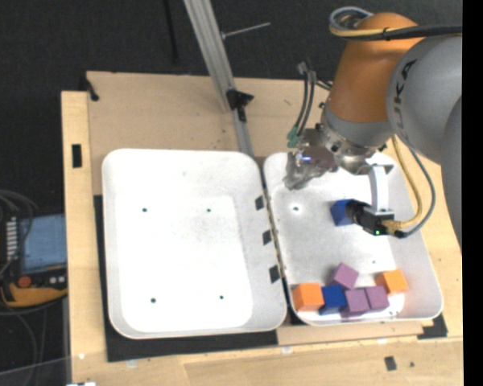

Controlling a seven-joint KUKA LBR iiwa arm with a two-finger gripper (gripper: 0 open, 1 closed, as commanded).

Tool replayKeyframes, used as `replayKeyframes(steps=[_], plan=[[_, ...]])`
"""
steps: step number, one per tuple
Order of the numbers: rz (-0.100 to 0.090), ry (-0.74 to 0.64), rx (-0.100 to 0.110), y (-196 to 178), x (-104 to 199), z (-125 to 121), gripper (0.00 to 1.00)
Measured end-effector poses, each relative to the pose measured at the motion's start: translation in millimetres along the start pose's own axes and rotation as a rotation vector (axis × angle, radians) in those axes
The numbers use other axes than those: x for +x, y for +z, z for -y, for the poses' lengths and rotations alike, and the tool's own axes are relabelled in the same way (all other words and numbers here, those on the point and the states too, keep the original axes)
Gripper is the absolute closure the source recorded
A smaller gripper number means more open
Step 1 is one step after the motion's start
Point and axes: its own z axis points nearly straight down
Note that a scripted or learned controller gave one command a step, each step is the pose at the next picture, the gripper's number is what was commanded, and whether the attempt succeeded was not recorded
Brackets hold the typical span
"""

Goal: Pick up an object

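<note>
Grey "KU" lettering marks your arm (423, 79); you cannot tell the pincer (299, 171) state above the right bin (423, 256)

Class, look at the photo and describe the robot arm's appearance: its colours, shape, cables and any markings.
The arm is thick and rounded, with a grey casing and a broad orange band above the wrist. Dark lettering marks the grey shell. Green and yellowish cables loop beside the wrist. Its gripper is a small metallic assembly, and a white bracket hangs off the wrist.

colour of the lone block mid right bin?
Blue: the lone block, seen in the camera view.
</note>
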Motion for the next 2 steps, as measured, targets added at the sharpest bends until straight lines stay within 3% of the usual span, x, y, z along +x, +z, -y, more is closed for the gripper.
replayKeyframes(steps=[1, 2], plan=[[0.000, 0.000, 0.001, -3.1, 50.9, 16.8, 1.00], [0.001, 0.001, 0.003, 1.6, 96.2, 18.3, 1.00]])
